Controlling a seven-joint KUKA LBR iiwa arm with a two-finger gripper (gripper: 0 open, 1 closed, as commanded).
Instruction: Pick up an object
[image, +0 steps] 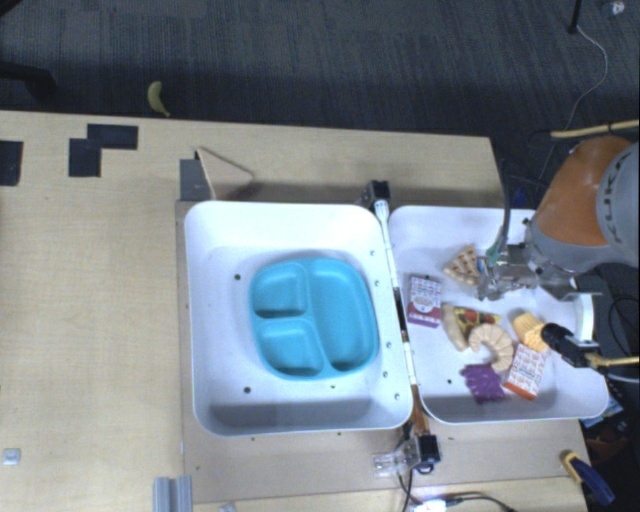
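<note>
My gripper (491, 284) hangs low over the right bin (440, 232), reaching in from the right. Just to its left lies a tan waffle-like piece (462, 265). Below it sit a pizza slice (465, 322) and a croissant (493, 340). A small white and purple carton (424, 299) stands further left. Toward the front of the bin lie a purple grape bunch (483, 382), an orange and white packet (527, 371) and a yellow piece (527, 326). I see nothing held in the gripper.
The left bin (215, 300) holds a blue tray (312, 315) with three compartments. The raised divider (392, 290) between the bins runs just left of the carton. The arm's grey and orange body (585, 205) overhangs the right bin's far right corner.
</note>
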